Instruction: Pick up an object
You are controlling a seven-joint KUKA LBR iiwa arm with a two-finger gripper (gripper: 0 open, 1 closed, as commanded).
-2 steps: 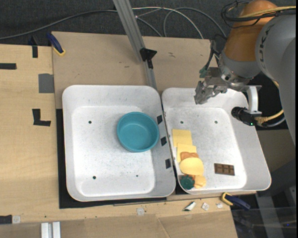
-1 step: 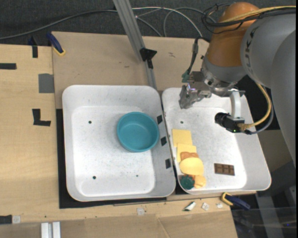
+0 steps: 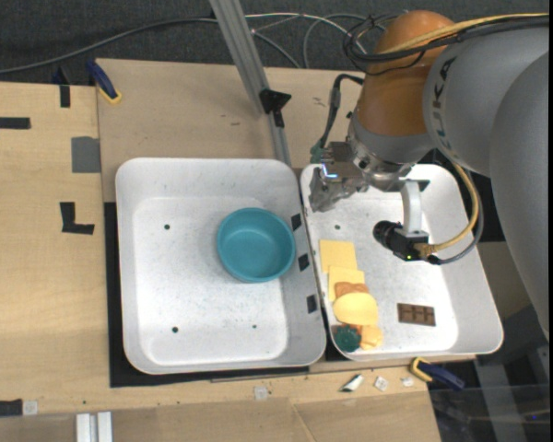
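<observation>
Fingers (image 3: 324, 191) of the gripper (image 3: 327, 190) sit low over the far left corner of the right bin (image 3: 461, 330), close to the rim shared with the left bin (image 3: 147, 247). How far apart they stand cannot be told from this slant, and nothing shows between them. Above them the orange band (image 3: 401, 81) and the grey arm (image 3: 507, 127) rise toward the right, with a black cable fitting (image 3: 401, 239) hanging beside the wrist over the bin floor.

Both bins are shallow, white and faintly speckled, side by side on a brown board bench (image 3: 37, 173) marked with black tape pieces (image 3: 74, 217). A grey metal strut (image 3: 244, 58) slants down from the top to the bins' shared corner. Dark floor with loose cables lies beyond the bench's far edge.

In the right bin a yellow block (image 3: 339, 256) lies near the gripper, its long axis running from the far side toward the near side along the left wall. Nearer the front rim lie an orange piece (image 3: 350, 289), a yellow rounded object (image 3: 358, 311) and a small teal object (image 3: 348, 339), all close together. A brown chocolate bar (image 3: 416, 315) lies well apart to their right, its long axis running left to right. A teal bowl (image 3: 254, 244) stands upright in the left bin.
</observation>
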